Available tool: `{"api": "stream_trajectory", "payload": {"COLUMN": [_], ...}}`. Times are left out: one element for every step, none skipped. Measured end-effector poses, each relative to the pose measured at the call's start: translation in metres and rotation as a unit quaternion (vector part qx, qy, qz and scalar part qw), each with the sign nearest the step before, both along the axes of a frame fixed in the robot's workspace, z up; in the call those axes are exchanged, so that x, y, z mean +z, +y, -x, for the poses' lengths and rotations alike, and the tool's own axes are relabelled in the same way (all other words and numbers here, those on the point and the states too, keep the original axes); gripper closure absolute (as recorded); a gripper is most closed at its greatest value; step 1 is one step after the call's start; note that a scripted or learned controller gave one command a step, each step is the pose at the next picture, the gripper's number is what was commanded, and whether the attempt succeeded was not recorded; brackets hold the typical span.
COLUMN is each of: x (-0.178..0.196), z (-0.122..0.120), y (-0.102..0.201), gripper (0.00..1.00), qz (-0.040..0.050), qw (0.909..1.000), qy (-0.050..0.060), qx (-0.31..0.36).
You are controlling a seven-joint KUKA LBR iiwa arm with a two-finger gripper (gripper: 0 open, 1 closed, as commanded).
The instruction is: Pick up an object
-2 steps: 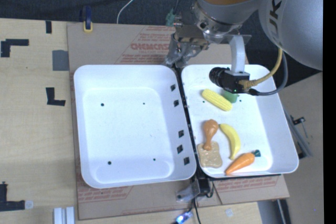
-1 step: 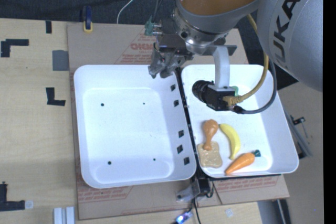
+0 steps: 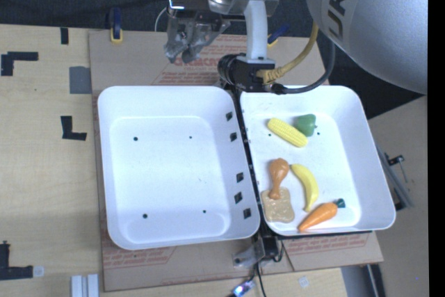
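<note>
Gripper [image 3: 186,45] hangs at top centre of the frame, above the cardboard past the bins' upper rims; we cannot tell its state from this angle. Nothing visible in it. We note six items in the right-hand shallow white bin [image 3: 361,115]: yellow corn cob [image 3: 287,132] beside a green pepper-like piece [image 3: 305,124] near the top, brown drumstick [image 3: 278,176], yellow banana [image 3: 306,186], tan bread-like slice [image 3: 279,208] and orange carrot [image 3: 320,215] lower down. Left-hand shallow white bin [image 3: 111,149] sits just beside it.
</note>
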State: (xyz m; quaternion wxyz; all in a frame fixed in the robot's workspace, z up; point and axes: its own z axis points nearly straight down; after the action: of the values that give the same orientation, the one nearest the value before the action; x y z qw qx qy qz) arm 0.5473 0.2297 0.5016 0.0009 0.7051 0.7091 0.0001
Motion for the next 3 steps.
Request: {"api": "stream_trajectory", "payload": {"x": [0.006, 0.012, -0.002], "z": [0.065, 0.061, 0.044], "y": [0.005, 0.006, 0.004], "gripper": [1.0, 1.0, 1.0], "qz": [0.0013, 0.0043, 0.0023], "qw": [1.0, 1.0, 1.0], "qy": [0.004, 0.007, 0.004], "qx": [0.0, 0.0, -0.002]}}
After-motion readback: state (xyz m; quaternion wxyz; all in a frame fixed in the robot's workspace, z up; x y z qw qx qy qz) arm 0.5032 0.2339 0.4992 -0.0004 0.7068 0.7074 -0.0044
